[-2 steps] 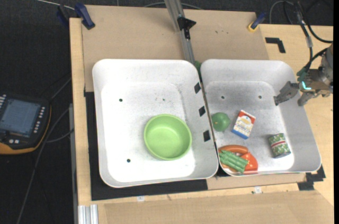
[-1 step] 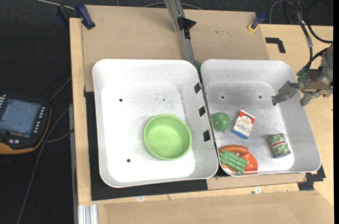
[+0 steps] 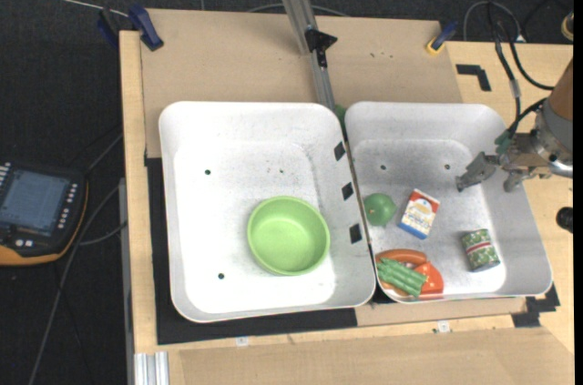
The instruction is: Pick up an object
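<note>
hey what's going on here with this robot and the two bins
A robot arm reaches in from the right, its gripper hovering over the right bin with nothing between its fingers. Below it in that bin lie a small carton, a green ball, a dark green can and a plate of toy vegetables. The left bin holds a green bowl.

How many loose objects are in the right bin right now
4: a green ball by the left wall, a small carton mid-bin, a green can near the right, a red and green toy at the front edge.
</note>
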Robot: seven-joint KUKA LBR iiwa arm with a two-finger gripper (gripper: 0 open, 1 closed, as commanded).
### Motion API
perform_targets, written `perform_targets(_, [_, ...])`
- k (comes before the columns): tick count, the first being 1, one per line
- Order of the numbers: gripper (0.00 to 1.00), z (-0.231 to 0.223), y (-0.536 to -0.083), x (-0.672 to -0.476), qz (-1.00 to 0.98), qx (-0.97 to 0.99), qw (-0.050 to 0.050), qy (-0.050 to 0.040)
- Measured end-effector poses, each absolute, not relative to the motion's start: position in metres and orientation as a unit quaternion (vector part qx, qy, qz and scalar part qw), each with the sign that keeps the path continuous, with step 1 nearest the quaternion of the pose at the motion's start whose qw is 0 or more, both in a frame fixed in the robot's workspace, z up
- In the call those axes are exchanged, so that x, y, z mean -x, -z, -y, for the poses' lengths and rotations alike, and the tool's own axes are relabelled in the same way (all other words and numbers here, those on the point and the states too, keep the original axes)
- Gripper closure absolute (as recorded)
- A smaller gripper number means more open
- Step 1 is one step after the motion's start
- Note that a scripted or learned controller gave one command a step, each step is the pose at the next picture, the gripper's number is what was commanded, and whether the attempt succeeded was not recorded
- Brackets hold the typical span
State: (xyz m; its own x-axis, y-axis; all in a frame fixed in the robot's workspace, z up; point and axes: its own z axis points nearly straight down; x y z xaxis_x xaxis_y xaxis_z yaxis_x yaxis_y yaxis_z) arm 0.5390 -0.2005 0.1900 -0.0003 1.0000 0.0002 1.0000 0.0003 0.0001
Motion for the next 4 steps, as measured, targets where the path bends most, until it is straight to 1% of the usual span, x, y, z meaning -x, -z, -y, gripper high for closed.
perform_targets(2, [0.00, 0.205, -0.097, -0.537, 0.707, 0.707, 0.000, 0.0000])
perform_targets(3, [1.00, 0.205, -0.108, -0.537, 0.707, 0.707, -0.001, 0.0005])
perform_targets(4, [1.00, 0.211, -0.167, -0.542, 0.707, 0.707, -0.001, 0.0006])
